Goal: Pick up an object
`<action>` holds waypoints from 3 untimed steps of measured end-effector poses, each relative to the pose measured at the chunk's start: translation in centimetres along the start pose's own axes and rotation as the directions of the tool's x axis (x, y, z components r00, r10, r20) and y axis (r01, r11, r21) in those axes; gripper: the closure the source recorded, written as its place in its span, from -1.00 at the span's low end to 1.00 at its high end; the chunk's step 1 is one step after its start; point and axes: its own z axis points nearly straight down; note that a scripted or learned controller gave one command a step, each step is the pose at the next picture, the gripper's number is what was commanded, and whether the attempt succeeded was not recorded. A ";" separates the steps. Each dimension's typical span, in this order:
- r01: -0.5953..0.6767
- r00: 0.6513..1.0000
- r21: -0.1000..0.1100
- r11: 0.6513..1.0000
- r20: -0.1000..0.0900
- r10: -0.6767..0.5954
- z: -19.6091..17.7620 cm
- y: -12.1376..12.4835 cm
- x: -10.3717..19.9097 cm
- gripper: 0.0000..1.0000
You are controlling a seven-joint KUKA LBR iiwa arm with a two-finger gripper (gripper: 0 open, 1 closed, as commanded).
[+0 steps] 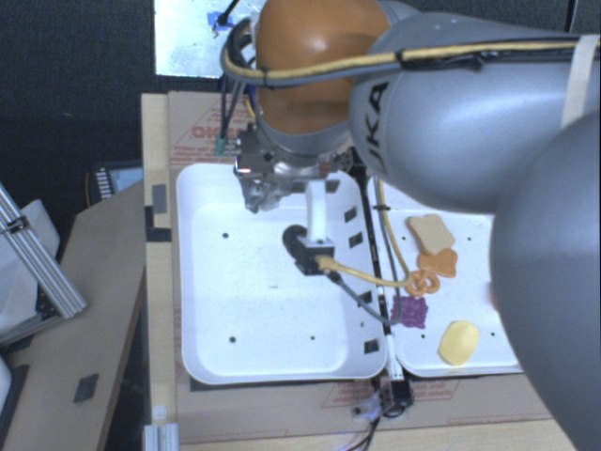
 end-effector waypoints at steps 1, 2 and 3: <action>-0.002 1.000 -0.026 1.000 -0.009 0.001 -9.7 6.5 0.0 1.00; 0.004 1.000 -0.013 1.000 -0.006 -0.004 -11.4 0.1 -0.2 1.00; 0.001 1.000 -0.027 1.000 -0.009 -0.001 -21.2 4.1 -0.4 1.00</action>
